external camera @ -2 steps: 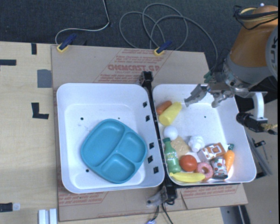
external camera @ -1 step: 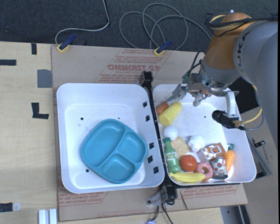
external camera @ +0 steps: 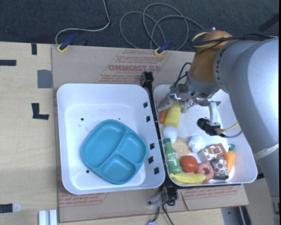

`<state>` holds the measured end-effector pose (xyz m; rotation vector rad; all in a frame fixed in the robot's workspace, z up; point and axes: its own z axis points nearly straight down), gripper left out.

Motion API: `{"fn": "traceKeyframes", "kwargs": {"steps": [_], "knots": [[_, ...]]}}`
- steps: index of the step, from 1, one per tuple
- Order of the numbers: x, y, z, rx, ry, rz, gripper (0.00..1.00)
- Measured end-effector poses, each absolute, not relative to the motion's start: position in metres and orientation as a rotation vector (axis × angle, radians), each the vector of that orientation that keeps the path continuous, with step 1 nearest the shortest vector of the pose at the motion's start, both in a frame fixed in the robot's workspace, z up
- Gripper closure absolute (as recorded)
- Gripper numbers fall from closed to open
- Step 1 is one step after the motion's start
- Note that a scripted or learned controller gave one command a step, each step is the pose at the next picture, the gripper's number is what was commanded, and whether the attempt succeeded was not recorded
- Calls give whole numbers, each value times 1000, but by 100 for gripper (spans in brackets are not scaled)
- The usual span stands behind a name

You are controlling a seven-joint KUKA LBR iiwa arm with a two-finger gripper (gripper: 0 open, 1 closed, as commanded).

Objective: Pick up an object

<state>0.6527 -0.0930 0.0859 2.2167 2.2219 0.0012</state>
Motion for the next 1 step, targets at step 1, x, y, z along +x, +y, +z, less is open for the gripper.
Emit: {"fn": "traceKeyframes", "kwargs": {"steps": [1], "knots": [[653, -92, 97, 2218, 2227, -1, 100]]}}
